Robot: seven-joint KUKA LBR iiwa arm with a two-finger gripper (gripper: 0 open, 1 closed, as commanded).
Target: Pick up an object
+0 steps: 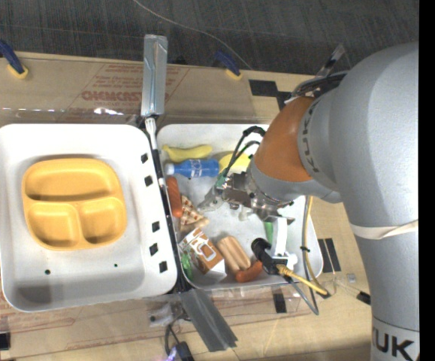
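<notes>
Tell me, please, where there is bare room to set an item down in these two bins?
Free: the left bin floor below the yellow tray. Crowded: the right bin, packed with banana, bottle and the arm.

I work in what looks like a robotics lab, not a home or a shop. My bench (67,77) is lined with flattened printed cardboard held down by blue clamps (12,59), and black tape strips (266,90) mark its surface. Two shallow white bins (10,224) sit side by side, divided by a metal bar (154,74). A thin cable (164,17) trails over a dark ribbed floor (67,10), probably carpet, though it is dim. Toy food (236,253) fills the right bin, a yellow divided tray (73,200) the left.
</notes>
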